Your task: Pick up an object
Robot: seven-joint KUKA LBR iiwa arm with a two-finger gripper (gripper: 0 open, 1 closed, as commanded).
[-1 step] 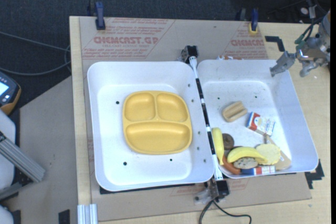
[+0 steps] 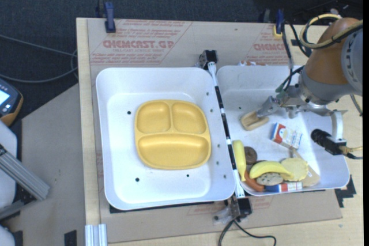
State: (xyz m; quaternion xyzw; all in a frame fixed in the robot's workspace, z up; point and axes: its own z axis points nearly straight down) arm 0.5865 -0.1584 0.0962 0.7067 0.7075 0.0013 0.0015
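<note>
In the right bin [image 2: 230,80], a tan, bread-like piece [image 2: 252,120] lies touching the left tip of the gripper [image 2: 270,108], though whether the fingers are spread or pressed together cannot be told. The grey arm [image 2: 331,69], orange-banded, reaches in from the right and bends down over the bin's far half. The piece is flat, oblong and pale brown, left of a small red-and-white carton [image 2: 285,135].

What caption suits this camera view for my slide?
KUKA arm's gripper reaches a tan bread-like piece in the right bin; yellow divided plate in the left bin.
</note>
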